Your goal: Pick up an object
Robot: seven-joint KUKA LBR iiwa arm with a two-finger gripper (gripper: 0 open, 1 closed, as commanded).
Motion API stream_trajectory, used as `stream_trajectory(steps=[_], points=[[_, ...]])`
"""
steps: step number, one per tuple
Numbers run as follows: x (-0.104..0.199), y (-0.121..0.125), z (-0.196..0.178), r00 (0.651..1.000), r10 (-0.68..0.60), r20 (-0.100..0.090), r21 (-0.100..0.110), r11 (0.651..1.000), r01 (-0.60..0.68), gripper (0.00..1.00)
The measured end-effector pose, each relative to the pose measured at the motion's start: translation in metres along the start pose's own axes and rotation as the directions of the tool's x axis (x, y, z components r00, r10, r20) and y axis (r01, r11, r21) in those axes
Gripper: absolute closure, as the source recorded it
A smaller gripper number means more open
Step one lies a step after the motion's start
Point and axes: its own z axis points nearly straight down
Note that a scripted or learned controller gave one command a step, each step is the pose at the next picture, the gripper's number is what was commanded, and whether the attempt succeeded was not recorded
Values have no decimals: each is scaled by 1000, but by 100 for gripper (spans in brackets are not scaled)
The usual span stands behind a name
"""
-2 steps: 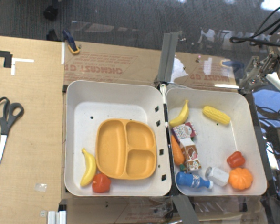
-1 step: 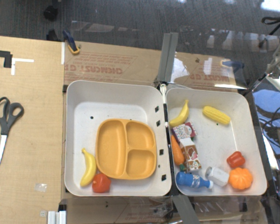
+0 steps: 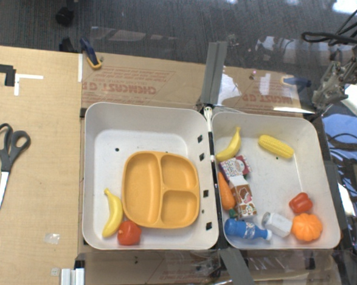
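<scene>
Tool [image 3: 332, 87] hangs off past the far right corner of the right bin [image 3: 310, 139], above none of the objects; released or clenched, I cannot tell from here. Right bin now: banana [image 3: 229, 145] by the divider, corn cob [image 3: 276, 146] beside it, carrot [image 3: 225, 192] and blue bottle [image 3: 245, 230] nearer the front, orange pumpkin [image 3: 307, 227] in the near right corner. Left bin [image 3: 99, 139] holds a yellow divided plate [image 3: 161, 189], and scissors [image 3: 7, 151] lie on the bench [image 3: 33, 220].
</scene>
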Motion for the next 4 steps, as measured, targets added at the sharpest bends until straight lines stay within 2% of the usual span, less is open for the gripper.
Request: stream_trajectory(steps=[1,2,3,4], points=[[34,-42,-65,934,-356,2,2,934,356,100],[-2,-39,-35,960,-280,2,1,960,280,100],[1,18,-11,960,-281,1,0,960,281,100],[-2,-39,-35,738,-675,3,3,738,675,100]])
